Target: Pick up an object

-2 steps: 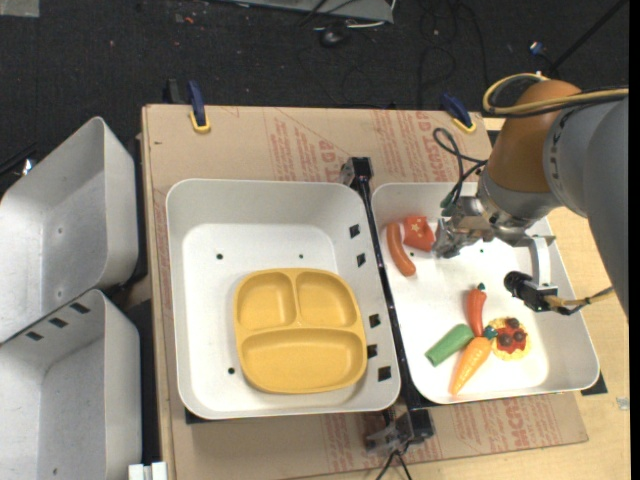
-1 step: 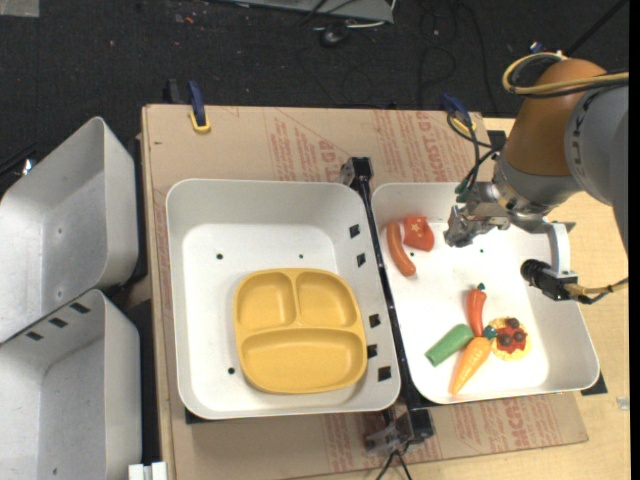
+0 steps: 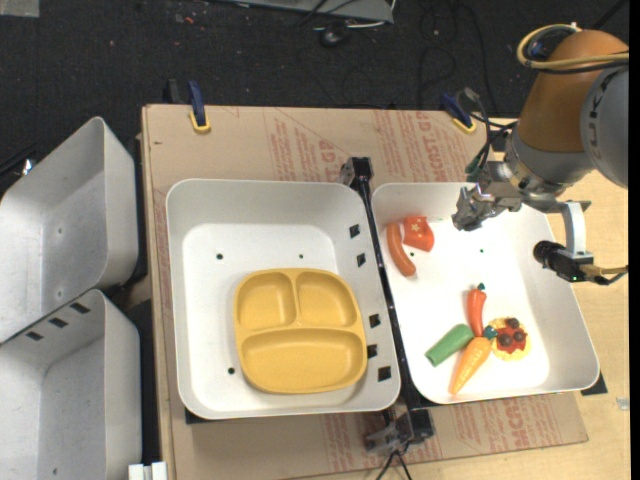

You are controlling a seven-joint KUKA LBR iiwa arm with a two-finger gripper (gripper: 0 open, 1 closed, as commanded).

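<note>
Toys of moulded plastic lie scattered in the white shallow bin (image 3: 560, 363) at the right of the frame. A red sausage-shaped piece (image 3: 400, 252) lies along the bin's left wall, touching a red-orange chunk like a pepper (image 3: 419, 233) near the upper left corner. Lower down, towards the bin's near wall, sit a small red chilli (image 3: 476, 307), a green cucumber piece (image 3: 448, 344), an orange carrot (image 3: 470, 364) and a yellow piece with red berries on it (image 3: 509, 337), all close together, the carrot lying against the cucumber and the berry piece.

The grey arm with its orange band (image 3: 565, 93) comes in from the upper right, and its end effector (image 3: 470, 213) hangs over the upper part of the right bin, just right of the pepper chunk and apart from it. I cannot tell how the end effector is set, and nothing can be seen in its grasp.

The left white bin (image 3: 190, 268) holds a yellow plastic divided plate (image 3: 298, 330) with three compartments, lying flat towards the near side. Both bins rest on a brown board-covered counter (image 3: 280, 138).
</note>
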